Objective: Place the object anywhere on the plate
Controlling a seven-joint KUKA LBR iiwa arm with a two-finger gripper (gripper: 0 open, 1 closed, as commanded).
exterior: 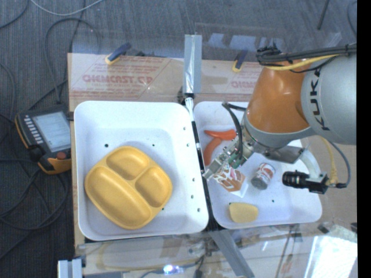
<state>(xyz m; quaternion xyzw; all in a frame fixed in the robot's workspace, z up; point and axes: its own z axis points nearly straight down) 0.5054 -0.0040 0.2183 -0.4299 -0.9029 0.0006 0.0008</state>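
Observation:
A yellow plate (128, 186) with three compartments lies in the left bin (98, 117). In the right bin (301, 213) my gripper (222, 163) hangs low over the left part, just above a small orange and white packet (231, 180). An orange carrot-shaped object (221, 135) lies behind the gripper, partly hidden by the arm. A small silver can (264, 175) lies to the right of the packet. A pale yellow wedge-shaped piece (243, 212) rests near the bin's front edge.
The arm's orange and grey wrist (284, 100) covers the back of the right bin. A black cylindrical part (301, 180) on a cable juts over the bin's right side. The ridge between the bins (199, 155) is close to the gripper's left.

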